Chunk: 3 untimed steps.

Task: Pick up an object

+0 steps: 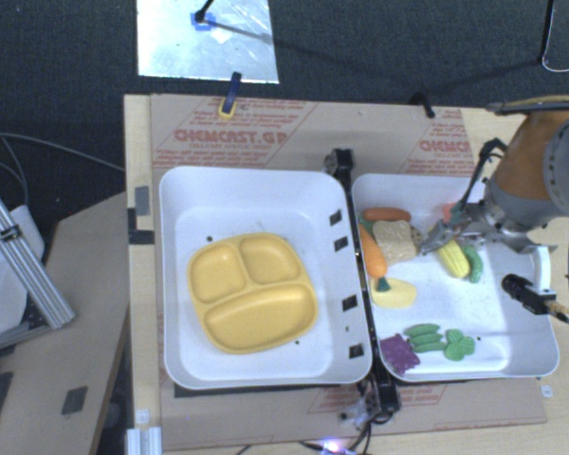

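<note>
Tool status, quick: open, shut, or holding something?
Tool: down in the right bin, between the bread and the corn; whether it is open, shut or holding either cannot be told.

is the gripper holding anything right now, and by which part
It cannot be told. The gripper is low in the right bin, between the bread slice and the corn cob, but no object shows clearly between its fingers.

"CHEMCAST GP" printed red, twice, on brown sheet [294,126] under bins.
</note>
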Each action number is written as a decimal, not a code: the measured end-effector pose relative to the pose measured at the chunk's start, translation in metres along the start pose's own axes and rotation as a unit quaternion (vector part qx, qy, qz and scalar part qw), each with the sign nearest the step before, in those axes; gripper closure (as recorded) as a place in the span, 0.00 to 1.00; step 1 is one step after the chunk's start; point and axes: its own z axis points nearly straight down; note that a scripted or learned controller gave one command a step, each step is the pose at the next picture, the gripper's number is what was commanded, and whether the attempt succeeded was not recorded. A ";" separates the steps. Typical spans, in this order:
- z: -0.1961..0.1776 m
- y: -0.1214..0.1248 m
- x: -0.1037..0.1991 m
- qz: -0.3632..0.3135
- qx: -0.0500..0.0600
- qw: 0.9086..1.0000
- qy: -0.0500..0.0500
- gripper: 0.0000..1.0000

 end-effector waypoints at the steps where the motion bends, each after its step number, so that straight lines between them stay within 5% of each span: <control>1: -0.011 -0.001 -0.002 0.000 0.000 1.000 -0.001 1.00; 2: -0.031 0.042 0.086 -0.002 0.000 1.000 0.002 1.00; 3: -0.103 0.068 0.165 -0.001 -0.001 1.000 0.001 1.00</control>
